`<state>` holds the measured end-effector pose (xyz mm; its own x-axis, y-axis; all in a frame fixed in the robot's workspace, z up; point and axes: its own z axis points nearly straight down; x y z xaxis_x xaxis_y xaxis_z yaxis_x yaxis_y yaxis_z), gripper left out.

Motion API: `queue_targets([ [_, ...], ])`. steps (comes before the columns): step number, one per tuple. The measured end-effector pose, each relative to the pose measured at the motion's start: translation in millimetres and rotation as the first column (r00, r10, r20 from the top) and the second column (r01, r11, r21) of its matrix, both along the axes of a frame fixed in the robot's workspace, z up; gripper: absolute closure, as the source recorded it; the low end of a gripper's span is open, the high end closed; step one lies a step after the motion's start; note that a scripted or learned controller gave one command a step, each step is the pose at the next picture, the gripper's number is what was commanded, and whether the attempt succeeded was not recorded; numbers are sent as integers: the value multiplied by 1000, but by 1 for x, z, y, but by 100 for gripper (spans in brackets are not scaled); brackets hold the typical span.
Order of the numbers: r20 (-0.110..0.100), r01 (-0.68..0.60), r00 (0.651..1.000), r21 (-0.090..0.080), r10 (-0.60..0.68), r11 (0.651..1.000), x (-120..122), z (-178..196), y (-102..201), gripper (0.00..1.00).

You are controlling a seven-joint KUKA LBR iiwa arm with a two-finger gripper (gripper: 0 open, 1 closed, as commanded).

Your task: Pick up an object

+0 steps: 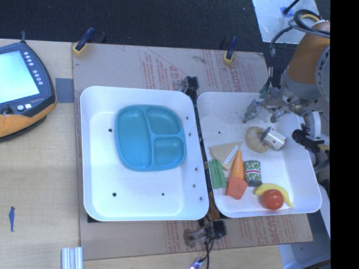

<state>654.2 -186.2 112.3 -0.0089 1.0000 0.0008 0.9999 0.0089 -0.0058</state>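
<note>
The gripper (263, 110) hangs over the far part of the right bin (224, 108), fingers spread, grasping nothing. Objects lie w/ the carrot (237, 175) near its front edge; tomato (272, 199) and banana (280, 190) at the front right corner.

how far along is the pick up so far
Nothing looks picked yet. The tool sits over the back of the right bin, with nothing seen between its fingers. The carrot, can, banana and tomato lie in the bin. Left: grasp one and lift.
</note>
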Motion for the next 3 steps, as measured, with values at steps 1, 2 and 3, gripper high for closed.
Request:
queue_targets([
  [1, 1, 6, 1000, -1, -6, 1000, -26, -21, 9, 0],
  [2, 4, 4, 1000, -1, -4, 1000, 2, -20, 3, 0],
  [3, 2, 3, 1000, -1, -3, 1000, -10, -21, 27, 0],
])
